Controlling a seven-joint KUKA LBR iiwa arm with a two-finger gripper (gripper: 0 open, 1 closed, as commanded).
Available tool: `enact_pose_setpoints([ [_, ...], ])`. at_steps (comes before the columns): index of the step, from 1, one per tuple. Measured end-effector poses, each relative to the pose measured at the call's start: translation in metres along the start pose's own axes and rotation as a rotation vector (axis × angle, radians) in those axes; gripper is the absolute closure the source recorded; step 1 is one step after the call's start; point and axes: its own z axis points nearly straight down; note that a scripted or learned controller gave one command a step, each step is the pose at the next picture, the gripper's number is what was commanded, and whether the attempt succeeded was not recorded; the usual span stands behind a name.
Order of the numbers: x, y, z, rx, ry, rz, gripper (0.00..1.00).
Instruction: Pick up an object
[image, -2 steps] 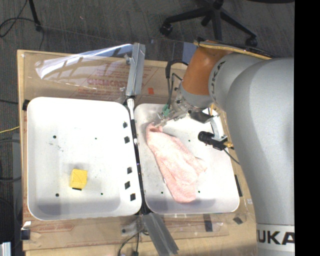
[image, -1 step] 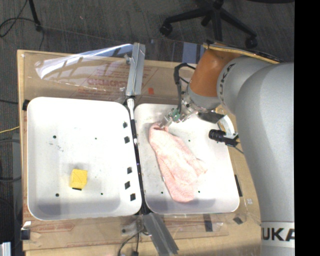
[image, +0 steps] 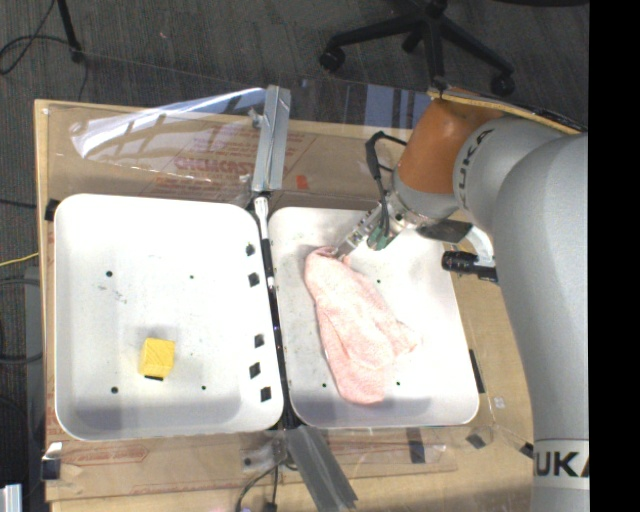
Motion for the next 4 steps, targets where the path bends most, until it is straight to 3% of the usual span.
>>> enact_pose_setpoints([
  [4,-0.0054,-0.0068,-0.0005,-0.001,-0.003,0.064,1.0],
])
